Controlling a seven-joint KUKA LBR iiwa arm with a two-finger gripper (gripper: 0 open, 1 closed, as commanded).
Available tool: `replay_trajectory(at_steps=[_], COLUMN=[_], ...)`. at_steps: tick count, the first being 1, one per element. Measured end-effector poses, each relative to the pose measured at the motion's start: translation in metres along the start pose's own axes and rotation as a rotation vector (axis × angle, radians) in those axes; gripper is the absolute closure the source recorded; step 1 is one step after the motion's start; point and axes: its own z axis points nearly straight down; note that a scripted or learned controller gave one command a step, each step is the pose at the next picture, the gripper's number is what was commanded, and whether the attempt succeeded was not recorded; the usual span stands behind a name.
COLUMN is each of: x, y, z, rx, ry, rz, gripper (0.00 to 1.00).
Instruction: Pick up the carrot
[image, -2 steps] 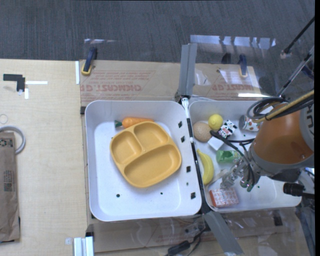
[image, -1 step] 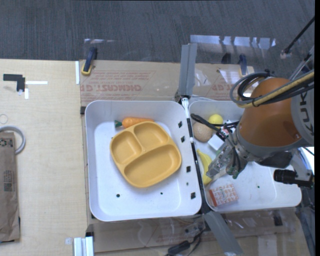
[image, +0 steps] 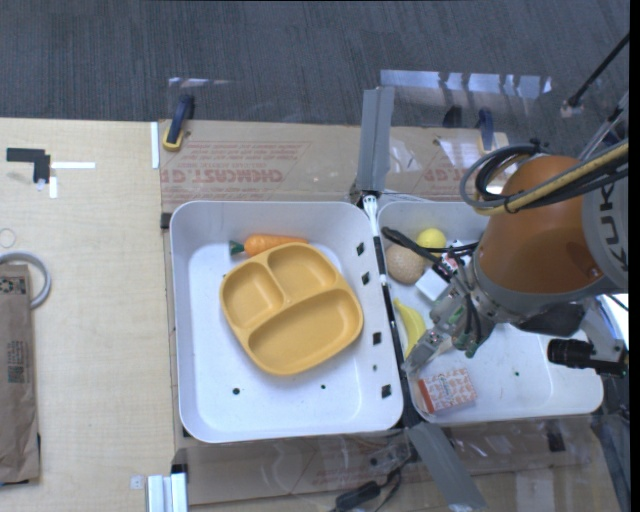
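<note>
Nothing of the pick looks done yet, judging by how things lie: the carrot sits untouched in one bin while the arm is over the other.

Nearest the camera's bottom edge, right white shallow plastic bin (image: 575, 395): a small red-and-white printed packet (image: 444, 389) lies flat on its floor near the front left corner. Just above it, the grey two-finger gripper (image: 432, 347) hangs low by the divider between the bins. Fingers blurred and seen end-on, so cannot tell if apart or together; nothing visible between them. Beside it a yellow banana-like piece (image: 409, 322), partly hidden by the gripper. Above that, the grey arm with orange band (image: 535, 230) covers much of this bin.

Left white shallow plastic bin (image: 190, 330): yellow three-compartment plastic plate (image: 291, 307) sits tilted across the middle, compartments empty.

Further back: a tan round potato-like item (image: 405, 264) and a small yellow lemon-like ball (image: 431, 238) in the right bin's far left corner.

Small orange toy carrot with green stub top (image: 268, 243): left bin, far side, lying flat on the floor, touching or just beside the plate's far rim, green end pointing left. Short, tapered, smooth; looks like plastic. Partly tucked against the plate edge, so access from that side looks tight.

Left to do: cross to the left bin, descend, grasp, lift. All of it.
</note>
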Motion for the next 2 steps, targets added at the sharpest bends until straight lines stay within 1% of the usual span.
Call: replay_trajectory(at_steps=[1,2], x=[-0.052,-0.062], y=[-0.064,-0.071], z=[0.084,0.095], rx=[0.001,-0.008], ry=[0.001,-0.002], rz=[0.058,-0.1], gripper=[0.0,0.0])
